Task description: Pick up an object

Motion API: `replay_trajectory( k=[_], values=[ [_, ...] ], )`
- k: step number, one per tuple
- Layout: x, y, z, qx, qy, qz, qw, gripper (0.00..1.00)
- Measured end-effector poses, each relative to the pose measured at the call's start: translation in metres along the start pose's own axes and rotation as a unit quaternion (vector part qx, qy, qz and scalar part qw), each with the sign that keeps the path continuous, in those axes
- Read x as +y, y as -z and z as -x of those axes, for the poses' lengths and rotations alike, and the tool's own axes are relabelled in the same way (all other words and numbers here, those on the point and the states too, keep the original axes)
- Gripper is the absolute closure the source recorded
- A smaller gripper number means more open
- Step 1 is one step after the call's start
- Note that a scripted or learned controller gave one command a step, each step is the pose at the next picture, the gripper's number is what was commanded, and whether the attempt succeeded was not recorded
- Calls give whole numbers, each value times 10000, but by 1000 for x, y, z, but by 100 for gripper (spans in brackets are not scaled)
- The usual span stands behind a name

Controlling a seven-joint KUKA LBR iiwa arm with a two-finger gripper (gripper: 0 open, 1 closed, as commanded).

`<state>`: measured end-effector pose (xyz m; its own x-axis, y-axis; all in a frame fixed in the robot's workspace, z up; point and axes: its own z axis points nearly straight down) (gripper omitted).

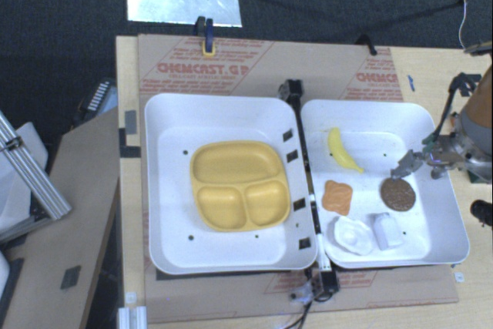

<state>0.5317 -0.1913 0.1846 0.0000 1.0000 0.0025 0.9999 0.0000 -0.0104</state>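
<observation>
The right bin holds a yellow banana, an orange piece, a brown round disc, a white cup-like piece and a small white block. My gripper reaches in from the right edge and hovers just above and to the right of the brown disc. Its fingers stand apart, open, with nothing between them. The left finger points down toward the disc's upper rim.
The left bin bears a yellow divided plate. A black divider with clips runs between the bins. Both bins rest on a cardboard sheet. A cable hangs at the right.
</observation>
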Motion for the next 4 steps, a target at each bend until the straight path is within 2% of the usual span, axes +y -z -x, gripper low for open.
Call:
replay_trajectory(
  k=[1,3,4],
  values=[
    [3,6,0,-15,17,58,10000,0],
    [-4,-82,-7,-8,10,43,10000,0],
    [-1,-97,-6,-25,5,84,10000,0]
  ],
)
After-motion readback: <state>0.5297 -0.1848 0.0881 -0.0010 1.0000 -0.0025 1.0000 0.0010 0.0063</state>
